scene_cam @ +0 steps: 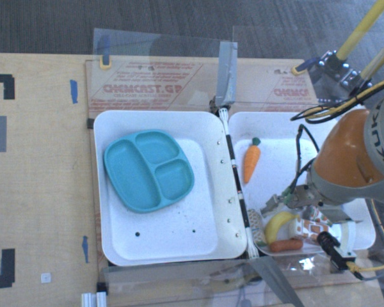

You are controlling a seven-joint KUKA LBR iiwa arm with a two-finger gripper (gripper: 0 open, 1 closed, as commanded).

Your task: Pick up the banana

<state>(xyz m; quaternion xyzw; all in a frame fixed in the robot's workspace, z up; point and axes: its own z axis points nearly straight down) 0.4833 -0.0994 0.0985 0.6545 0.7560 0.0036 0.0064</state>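
1. Fingers first: honestly can't tell if they're spread or pinched. The gripper (293,204) is a dark metal cluster low in the right-hand shallow white bin (275,133), and the grey arm with its orange band (349,149) hangs over most of it.

2. Small curved yellow banana (278,225) is in that same right bin, near its front-left corner, just beside and slightly below the gripper. It looks like it's lying on the bin floor, with a reddish-orange sausage-shaped toy (286,245) touching or nearly touching its lower side.

3. Progress, my guess: the reach is pretty much done, since the gripper is right by the fruit. Grab and lift are both left. Nothing shows the banana between the fingers, so I wouldn't call it held.

4. Arm pose: comes in from the right, wrist bent down into the bin, yellow and black cables looping around behind it.

5. Other stuff: orange toy carrot with a green top (251,159) farther back in the right bin, well apart from the action. Teal plastic divided plate (148,169) sits in the left white bin (115,235).
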